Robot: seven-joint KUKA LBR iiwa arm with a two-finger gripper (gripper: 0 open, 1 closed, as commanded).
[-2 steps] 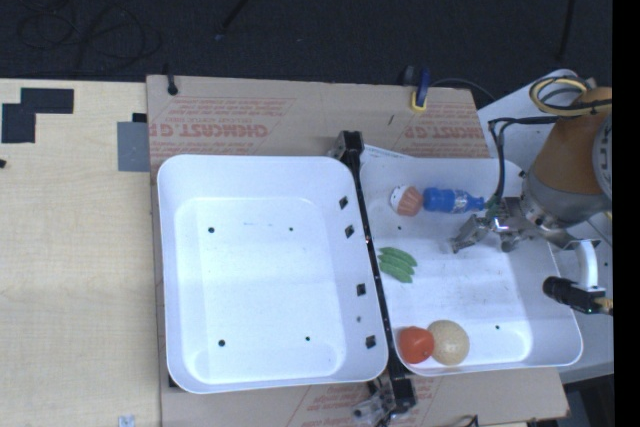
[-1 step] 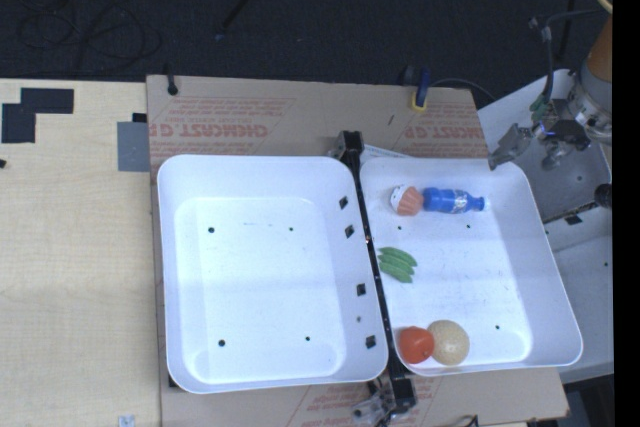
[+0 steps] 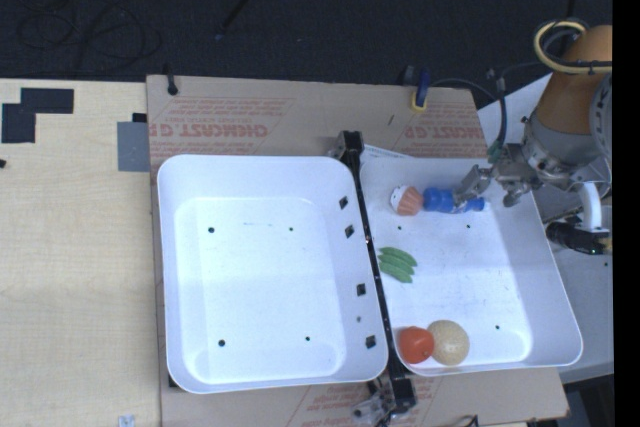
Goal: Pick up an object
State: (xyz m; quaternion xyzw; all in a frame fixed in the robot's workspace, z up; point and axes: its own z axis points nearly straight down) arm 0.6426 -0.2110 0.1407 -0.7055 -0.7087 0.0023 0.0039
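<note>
Blue toy [image 3: 439, 200] lies near the far edge of the right bin [image 3: 560, 315], just beside the tool [image 3: 484, 187], whose finger spread I cannot tell, so it should probably come straight down centred over the toy before it closes.

Arm [image 3: 575, 105] cut off at right edge, end effector [image 3: 478, 187] fingertips too small to tell
</note>
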